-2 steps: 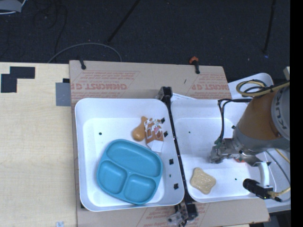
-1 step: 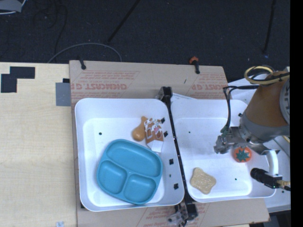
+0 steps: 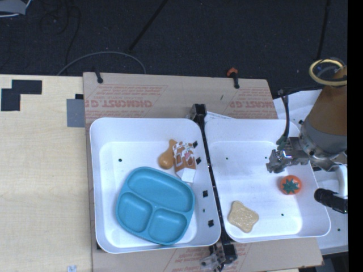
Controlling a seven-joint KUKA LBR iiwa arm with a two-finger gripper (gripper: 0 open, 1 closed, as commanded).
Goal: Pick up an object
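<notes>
Camera view: tool (image 3: pixel 276 161) low in right white bin (image 3: pixel 249 135); grip state cannot tell, nothing seen held. Small round orange-red toy with green top (image 3: pixel 290 185) lies just beside it; tan toast-shaped piece (image 3: pixel 243 216) near front. Pick judged not yet made. Cardboard sheet (image 3: pixel 142 98) bears inverted print, seemingly "CHEMCEST".

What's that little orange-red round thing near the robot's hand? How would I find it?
Look in the right bin, toward its right side. Just below the gripper lies a small orange-red ball with a green patch. Its neighbour, a flat tan toast-shaped piece, sits lower left.
</notes>
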